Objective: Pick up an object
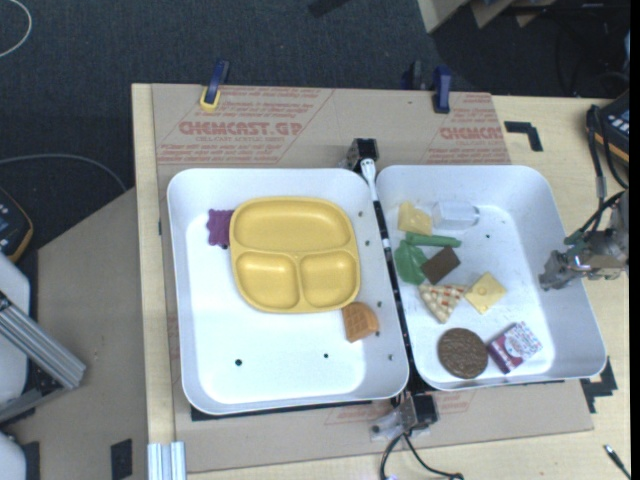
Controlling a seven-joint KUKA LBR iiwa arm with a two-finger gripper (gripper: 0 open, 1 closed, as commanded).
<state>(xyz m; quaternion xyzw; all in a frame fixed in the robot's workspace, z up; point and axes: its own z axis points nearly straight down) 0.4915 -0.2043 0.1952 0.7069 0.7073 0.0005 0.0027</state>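
Gripper [556, 271] at right bin's [540, 193] right rim, above the wall; too small to tell its opening, nothing seen held. Right bin: cookie [462, 352], red packet [514, 345] with unreadable print, cheese [485, 293], brown block [440, 264], green piece [411, 264]. Left bin [200, 328]: yellow tray [294, 252], purple scrap [219, 227], bread piece [360, 320]. Cardboard [250, 123] reads "CHEMCAST GP", possibly.

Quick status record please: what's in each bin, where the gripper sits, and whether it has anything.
left bin: yellow divided tray, purple item at its left edge, orange-brown piece
right bin: toy food, including green item, brown block, pizza slice, yellow cheese wedge, round brown cookie, red-white packet
gripper: over right bin's right rim
held: nothing visible
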